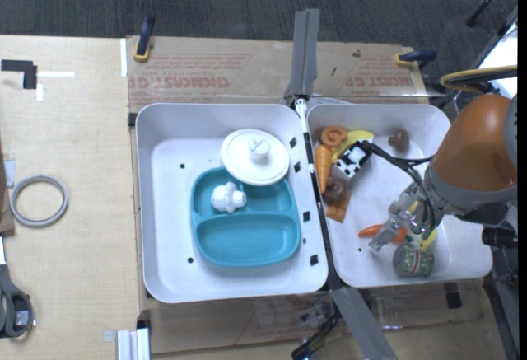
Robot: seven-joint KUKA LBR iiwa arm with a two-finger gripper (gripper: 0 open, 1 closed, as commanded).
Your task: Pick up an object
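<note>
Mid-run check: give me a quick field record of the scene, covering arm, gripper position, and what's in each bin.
arm: reaches in from the right over the right bin
gripper: low in the right bin, beside a small orange piece and a green can
right bin, far side: carrot, black-and-white toy, brown ball
left bin: blue divided tray, white lid resting on the tray's far edge, small white object in the tray
</note>
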